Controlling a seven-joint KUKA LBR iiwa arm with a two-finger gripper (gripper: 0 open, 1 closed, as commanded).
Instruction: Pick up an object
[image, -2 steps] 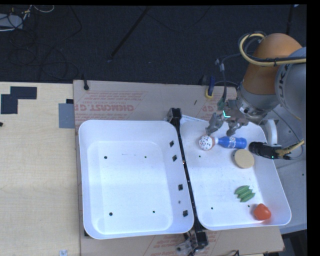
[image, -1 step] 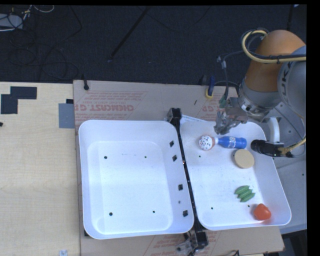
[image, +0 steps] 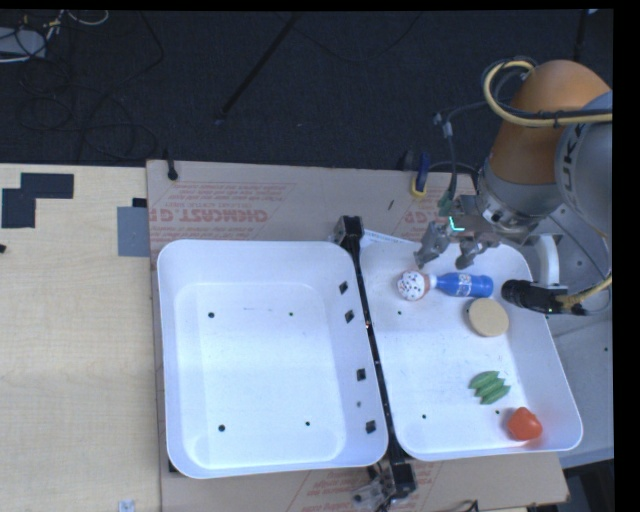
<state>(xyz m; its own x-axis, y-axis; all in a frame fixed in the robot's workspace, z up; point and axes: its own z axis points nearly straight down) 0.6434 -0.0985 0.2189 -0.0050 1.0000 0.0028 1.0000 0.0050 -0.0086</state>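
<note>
My gripper (image: 450, 248) hangs over the back part of the right bin (image: 450, 440), its two fingers spread open with nothing between them. Just below it lie a blue bottle (image: 464, 285) on its side and, touching its left end, a white ball with dark spots (image: 411, 286). A tan round disc (image: 488, 318) rests to the right of the bottle. Further forward sit a small green pod-like piece (image: 489, 386) and a red-orange piece (image: 523, 424) near the bin's front right corner.
The left bin (image: 180, 300) stands beside the right one, the two joined by a black divider strip (image: 362, 340). Both rest on a cardboard sheet (image: 250, 205). The arm's grey and orange body (image: 550, 130) rises at the upper right.
</note>
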